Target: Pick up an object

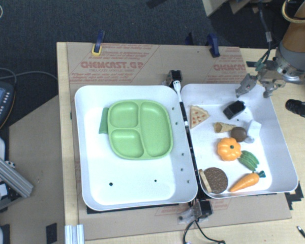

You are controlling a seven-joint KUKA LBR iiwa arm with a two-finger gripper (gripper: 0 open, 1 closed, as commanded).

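You are watching the tool, fingers spread and grasping nothing, hovering over the right bin near the black block; next, I judge, it needs lowering.

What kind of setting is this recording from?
Probably a robotics lab test bench: two white bins sit on a clamped board, toy food such as a carrot fills one, and the gripper hovers above.
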